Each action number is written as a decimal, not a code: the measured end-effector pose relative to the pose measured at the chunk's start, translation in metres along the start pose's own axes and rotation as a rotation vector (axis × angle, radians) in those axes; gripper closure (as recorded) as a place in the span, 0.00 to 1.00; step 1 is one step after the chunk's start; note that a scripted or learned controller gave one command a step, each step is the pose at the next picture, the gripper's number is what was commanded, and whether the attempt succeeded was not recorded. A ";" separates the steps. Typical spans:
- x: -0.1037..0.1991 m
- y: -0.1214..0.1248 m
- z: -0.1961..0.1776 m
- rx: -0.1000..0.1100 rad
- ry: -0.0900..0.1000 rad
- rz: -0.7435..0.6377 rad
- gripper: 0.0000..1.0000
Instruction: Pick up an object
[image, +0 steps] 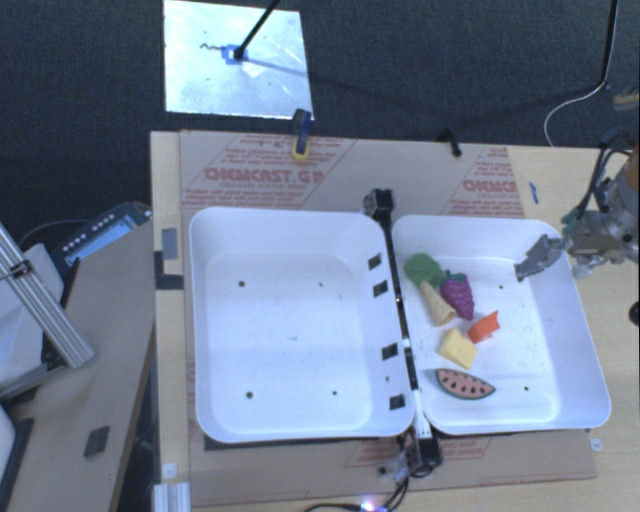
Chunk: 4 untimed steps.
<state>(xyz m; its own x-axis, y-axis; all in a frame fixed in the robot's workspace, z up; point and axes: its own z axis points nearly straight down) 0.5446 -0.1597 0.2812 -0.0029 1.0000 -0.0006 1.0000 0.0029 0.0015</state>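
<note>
Camera view: my end effector (540, 256) hangs over the right bin's (575, 345) upper right corner, well apart from the toys; whether it stands wide or narrow I cannot tell, and nothing shows in it. Stock, right bin: green piece (421, 268), grapes (458, 294), cone (437, 302), orange piece (484, 326), yellow block (458, 348), watermelon slice (464, 384). Risk, as I judge: the crowded cluster may deflect a descent, nudging neighbours instead.

Two white bins (290, 240); one grape bunch (458, 294), watermelon slice (465, 384), cheese wedge (458, 348).
</note>
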 end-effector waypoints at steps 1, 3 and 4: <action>0.082 -0.009 0.147 0.013 0.007 -0.008 0.00; 0.077 0.037 0.197 -0.001 0.000 -0.003 0.00; 0.076 0.037 0.186 -0.002 0.001 -0.001 1.00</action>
<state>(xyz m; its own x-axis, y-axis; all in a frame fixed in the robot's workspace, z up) 0.5817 -0.0836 0.0953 -0.0037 1.0000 -0.0001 1.0000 0.0037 0.0037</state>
